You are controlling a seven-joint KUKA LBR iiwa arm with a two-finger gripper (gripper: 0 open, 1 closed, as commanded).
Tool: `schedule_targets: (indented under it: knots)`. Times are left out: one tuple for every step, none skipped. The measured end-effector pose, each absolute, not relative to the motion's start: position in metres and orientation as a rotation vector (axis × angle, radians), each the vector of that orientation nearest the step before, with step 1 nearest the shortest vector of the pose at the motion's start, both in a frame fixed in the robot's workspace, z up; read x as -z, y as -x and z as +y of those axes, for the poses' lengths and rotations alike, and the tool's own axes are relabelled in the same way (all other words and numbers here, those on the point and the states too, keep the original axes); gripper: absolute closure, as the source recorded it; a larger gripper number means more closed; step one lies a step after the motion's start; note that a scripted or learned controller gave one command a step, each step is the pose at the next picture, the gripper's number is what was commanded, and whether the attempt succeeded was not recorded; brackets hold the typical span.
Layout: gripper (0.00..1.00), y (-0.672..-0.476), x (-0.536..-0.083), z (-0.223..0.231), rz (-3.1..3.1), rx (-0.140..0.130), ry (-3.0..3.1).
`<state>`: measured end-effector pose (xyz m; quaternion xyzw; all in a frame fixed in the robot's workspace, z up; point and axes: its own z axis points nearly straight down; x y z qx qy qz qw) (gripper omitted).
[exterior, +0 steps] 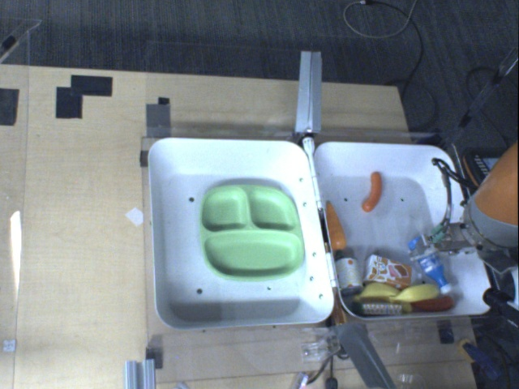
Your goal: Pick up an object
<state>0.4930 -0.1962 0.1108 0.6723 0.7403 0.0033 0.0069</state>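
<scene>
Nothing is lifted yet; the whole pick remains, by my reading. The tool hangs low by the right bin's right wall, just above the blue bottle; whether it is apart or together I cannot tell. An orange sausage lies alone toward that bin's far wall, with bare floor around it; the snack packet, banana and 1 can crowd its near wall, leaving little room.
</scene>
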Motion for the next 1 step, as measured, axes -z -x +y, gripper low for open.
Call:
schedule_targets:
  knots:
    - [1.0,-0.4886,-0.2058,-0.1418,2.263,-0.005,-2.171]
